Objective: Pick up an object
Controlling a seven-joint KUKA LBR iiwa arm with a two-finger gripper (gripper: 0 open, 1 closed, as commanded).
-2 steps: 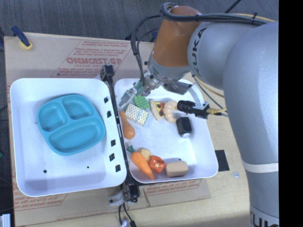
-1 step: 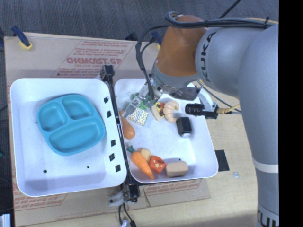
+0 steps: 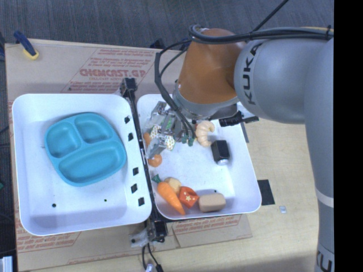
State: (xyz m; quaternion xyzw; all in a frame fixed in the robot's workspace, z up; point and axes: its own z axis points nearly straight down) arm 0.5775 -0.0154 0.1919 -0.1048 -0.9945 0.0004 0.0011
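Right now the arm (image 3: 272, 78) reaches in from the right over the right bin (image 3: 241, 177), orange band (image 3: 207, 64) above the wrist, gripper (image 3: 164, 134) low at the bin's upper left, near the divider between the two bins. Cannot tell if the gripper is open, closed or gripping: the metal parts are blurred and cluttered. A small orange piece (image 3: 147, 139) sits just beside the gripper on its left; whether they touch I cannot tell. An orange ball (image 3: 155, 160) lies just below the gripper by the bin's left wall. A pale shrimp-like toy (image 3: 203, 131) lies just right of the gripper, and a black block (image 3: 220, 151) is just beside it, lower right. Along the front edge: a carrot (image 3: 169, 197) lying at a slant, a small yellowish piece (image 3: 173, 182) touching its top, a red piece with a star (image 3: 188, 196) against its right side, then a tan block (image 3: 211, 202) next to that. Left bin (image 3: 34, 208) holds a blue divided plate (image 3: 85, 148), tilted a bit, toward the back. Both bins sit on a cardboard sheet (image 3: 108, 67) on the worktop (image 3: 283, 169). A blue-and-yellow clamp (image 3: 26, 45) is at the far left corner.
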